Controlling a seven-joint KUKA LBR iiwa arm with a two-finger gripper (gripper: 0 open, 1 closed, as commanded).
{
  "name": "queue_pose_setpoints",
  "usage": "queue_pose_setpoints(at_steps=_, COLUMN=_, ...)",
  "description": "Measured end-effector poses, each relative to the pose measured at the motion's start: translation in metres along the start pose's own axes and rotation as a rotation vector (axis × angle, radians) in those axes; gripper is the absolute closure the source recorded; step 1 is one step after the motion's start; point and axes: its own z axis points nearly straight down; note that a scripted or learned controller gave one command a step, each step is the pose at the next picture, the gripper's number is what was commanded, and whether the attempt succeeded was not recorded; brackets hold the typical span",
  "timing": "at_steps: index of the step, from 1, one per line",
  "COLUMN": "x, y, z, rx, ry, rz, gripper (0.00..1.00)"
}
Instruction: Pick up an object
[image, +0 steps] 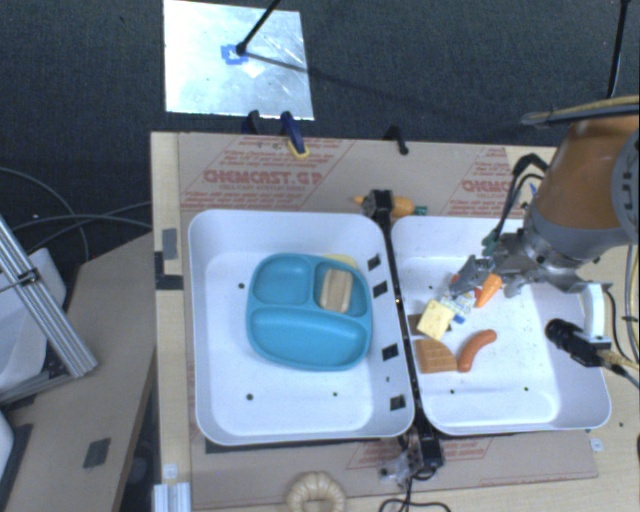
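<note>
End effector (470, 280) is low in the right bin (530, 405), upper middle area, arm coming in from the right. Fingers are lost in clutter at this angle, so can't tell if they're spread or pressed together, and can't confirm anything is between them.

Right bin contents:
- orange carrot-like piece (487, 290) just beside the end effector tip, on its right, tilted
- yellow cheese wedge (436, 319) just below-left of the tip, near but contact unclear
- small blue bit (459, 309) between the wedge and the tip
- brown toast-like slice (434, 355) below the wedge, close to the divider
- sausage (476, 349) lying at a slant just right of the slice

Left bin (225, 400): blue compartment tray (300, 335) near centre, a tan bread-like piece (335, 290) in its upper-right compartment.

Both bins sit side by side on a cardboard sheet (270, 170) on the table.
</note>
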Motion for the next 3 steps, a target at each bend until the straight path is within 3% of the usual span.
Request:
queue_pose_setpoints(at_steps=1, x=0.000, y=0.002, z=-0.008, rx=-0.014, ry=-0.001, rz=-0.002, gripper=0.00)
queue_pose_setpoints(at_steps=3, x=0.002, y=0.014, z=0.105, rx=-0.017, ry=0.000, rz=0.001, gripper=0.00)
